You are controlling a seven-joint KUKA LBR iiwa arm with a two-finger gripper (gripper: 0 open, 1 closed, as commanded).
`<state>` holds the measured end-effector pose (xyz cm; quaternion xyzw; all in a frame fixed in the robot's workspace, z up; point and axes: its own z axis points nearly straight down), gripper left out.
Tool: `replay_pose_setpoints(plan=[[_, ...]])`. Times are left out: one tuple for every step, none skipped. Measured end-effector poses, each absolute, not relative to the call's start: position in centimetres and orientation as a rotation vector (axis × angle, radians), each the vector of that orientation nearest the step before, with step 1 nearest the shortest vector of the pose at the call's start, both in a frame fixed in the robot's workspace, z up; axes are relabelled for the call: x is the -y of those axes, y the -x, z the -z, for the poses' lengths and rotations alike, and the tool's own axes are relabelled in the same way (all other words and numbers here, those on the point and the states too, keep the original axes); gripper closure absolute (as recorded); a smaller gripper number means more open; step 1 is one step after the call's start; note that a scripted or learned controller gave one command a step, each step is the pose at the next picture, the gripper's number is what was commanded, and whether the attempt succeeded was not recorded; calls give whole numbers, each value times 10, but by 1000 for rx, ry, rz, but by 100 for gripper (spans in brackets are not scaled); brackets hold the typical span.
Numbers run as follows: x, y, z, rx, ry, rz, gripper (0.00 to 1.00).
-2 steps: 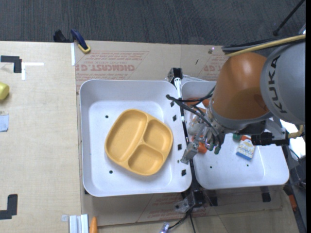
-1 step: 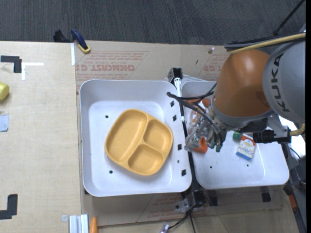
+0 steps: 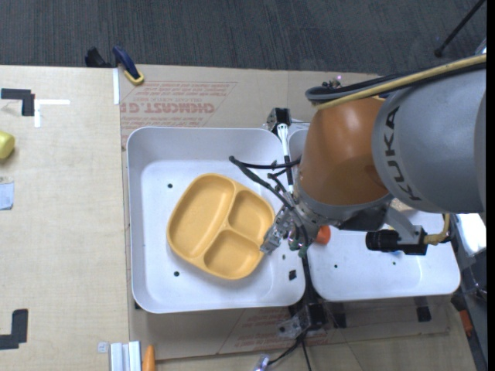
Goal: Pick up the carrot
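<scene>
I cannot tell the gripper (image 3: 280, 236) state; it should descend straight onto the carrot (image 3: 322, 235), avoiding the plate (image 3: 220, 224).

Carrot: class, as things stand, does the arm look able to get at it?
Probably yes. The carrot shows as an orange bit beside the end effector, at the right bin's left edge. Nothing visibly blocks it, though the arm hides most of it.

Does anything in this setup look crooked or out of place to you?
Mostly tidy. The yellow divided plate lies turned at an angle in the left bin rather than square to its walls. A small orange thing, perhaps the carrot, peeks out beneath the arm at the right bin's edge, mostly hidden.
</scene>
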<state>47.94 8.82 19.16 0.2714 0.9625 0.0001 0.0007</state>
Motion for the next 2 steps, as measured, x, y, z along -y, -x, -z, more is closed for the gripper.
replay_pose_setpoints(plan=[[-174,-478,-182,-2886,-1241,4,100],[-82,-479,-192,-3015,-874,1,100]])
